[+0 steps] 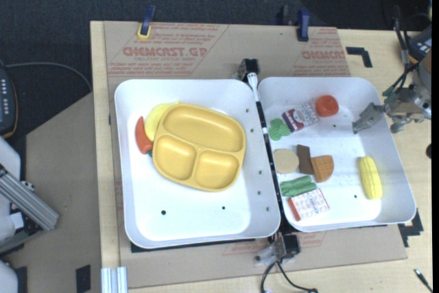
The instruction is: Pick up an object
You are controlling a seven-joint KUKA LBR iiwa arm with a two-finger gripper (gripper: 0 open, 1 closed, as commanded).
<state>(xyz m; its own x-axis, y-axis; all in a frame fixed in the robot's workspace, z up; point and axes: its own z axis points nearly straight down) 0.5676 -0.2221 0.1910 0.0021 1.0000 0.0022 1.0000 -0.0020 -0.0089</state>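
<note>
From my seat I see the gripper [370,118] sitting over the right edge of the right bin [343,87], at about three o'clock of that bin; a grey finger-like part juts left over the bin floor, but I cannot tell how far the fingers are parted, and nothing shows between them. The white floor just under and left of it is bare, so there is room there. The right bin holds everything loose: an orange-red round piece [327,106] at twelve o'clock, a red-and-white packet [300,118] just beside it toward the centre, a green piece [279,128] near the left wall at ten o'clock, a tan bread slice [285,161] and a brown block [304,156] touching at the middle, a toast-coloured piece [322,167] against the block, a green pod-like piece [298,185] below them, a printed red packet [308,204] at six o'clock, and a yellow corn cob [371,177] alone at four o'clock, well apart from the rest and near the right wall. The left bin [130,168] carries a yellow divided tray [199,146] turned at a slant, with a yellow piece [156,115] and a red piece [142,136] tucked at its nine o'clock edge; the lower floor of that bin is open. Both bins sit side by side on the counter [206,44].
</note>
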